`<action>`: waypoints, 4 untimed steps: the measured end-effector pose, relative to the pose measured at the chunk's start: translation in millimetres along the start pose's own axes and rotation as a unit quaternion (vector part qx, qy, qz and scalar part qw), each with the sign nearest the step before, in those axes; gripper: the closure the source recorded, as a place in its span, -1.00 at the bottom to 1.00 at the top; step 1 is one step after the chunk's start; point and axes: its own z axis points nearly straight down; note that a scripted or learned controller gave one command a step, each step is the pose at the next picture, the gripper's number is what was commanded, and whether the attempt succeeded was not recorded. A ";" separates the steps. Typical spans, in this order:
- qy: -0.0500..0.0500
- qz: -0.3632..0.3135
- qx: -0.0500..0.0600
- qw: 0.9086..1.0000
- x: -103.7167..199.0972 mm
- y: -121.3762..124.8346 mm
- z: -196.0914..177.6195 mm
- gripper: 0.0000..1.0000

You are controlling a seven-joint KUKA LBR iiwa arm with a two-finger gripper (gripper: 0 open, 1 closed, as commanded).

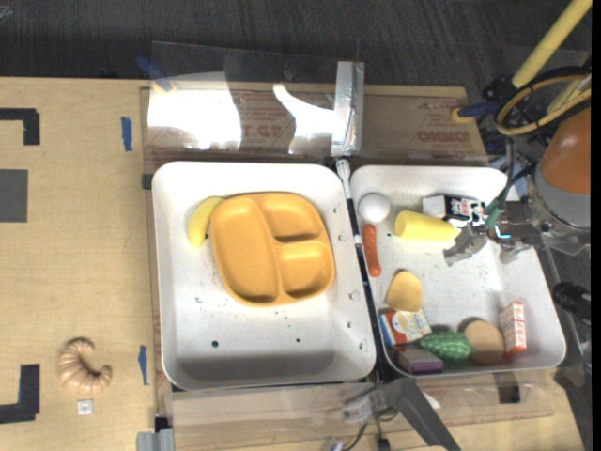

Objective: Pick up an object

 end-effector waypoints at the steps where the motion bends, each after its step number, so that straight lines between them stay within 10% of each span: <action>1: 0.000 -0.089 0.003 0.996 29.8 52.4 129.9 -1.00; 3: 0.000 0.036 0.001 0.999 10.3 140.2 144.6 -1.00; 4: 0.001 0.036 0.009 0.999 11.3 136.7 137.6 1.00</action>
